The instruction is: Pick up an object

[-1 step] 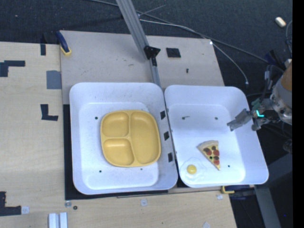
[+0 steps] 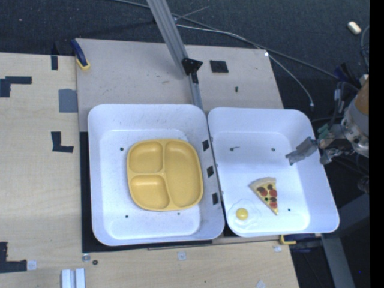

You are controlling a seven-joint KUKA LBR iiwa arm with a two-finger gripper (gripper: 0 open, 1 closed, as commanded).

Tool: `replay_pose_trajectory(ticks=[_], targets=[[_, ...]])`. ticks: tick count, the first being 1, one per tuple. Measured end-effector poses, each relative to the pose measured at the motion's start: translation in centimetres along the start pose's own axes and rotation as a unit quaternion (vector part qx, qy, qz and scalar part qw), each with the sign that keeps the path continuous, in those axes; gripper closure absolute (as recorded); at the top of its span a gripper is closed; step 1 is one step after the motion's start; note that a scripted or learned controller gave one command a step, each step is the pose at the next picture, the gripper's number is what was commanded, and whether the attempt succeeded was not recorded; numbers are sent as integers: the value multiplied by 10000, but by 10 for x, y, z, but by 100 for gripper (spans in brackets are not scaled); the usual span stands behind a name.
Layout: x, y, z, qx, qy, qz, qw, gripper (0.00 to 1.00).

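**benchwatcher:** Quick rundown of what you've got in front of you. Two white bins sit side by side on the worktop (image 2: 150, 71). The left bin (image 2: 102, 161) has a yellow divided plate (image 2: 164, 174) lying flat in the middle of it, three compartments, nothing on it. The right bin (image 2: 264, 125) holds the small stuff: a toy pizza slice (image 2: 267, 192) with red toppings, lying near the middle toward the near side, and a small yellow round piece (image 2: 242, 214) just to its left, close to the bin's near-left corner. The two aren't touching.

**op_kuka:** And the arm? Is it on anything?

**benchwatcher:** Nope. Your gripper (image 2: 300, 152) is coming in from the right, over the right edge of the right bin, tilted with the tip pointing left. It's on the far side of the pizza slice and off to the right of it, well apart from both it and the yellow piece. Nothing is between the fingers as far as you can see. Whether they're spread or pinched together, I honestly can't tell; from this angle they read as one grey wedge.

**op_kuka:** Anything else around?

**benchwatcher:** A grey metal bar (image 2: 168, 29) runs from the far edge down to the gap between the bins, and thin cables (image 2: 288, 68) trail across the dark floor on the far right.
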State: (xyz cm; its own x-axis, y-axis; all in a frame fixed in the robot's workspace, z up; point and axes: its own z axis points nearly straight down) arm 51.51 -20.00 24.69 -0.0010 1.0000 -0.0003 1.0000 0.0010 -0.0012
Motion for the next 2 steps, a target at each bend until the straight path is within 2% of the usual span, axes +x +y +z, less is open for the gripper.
replay_pose_trajectory(ticks=[2], targets=[[-9, -8, 92, 26, 5, 5, 10000, 0]])
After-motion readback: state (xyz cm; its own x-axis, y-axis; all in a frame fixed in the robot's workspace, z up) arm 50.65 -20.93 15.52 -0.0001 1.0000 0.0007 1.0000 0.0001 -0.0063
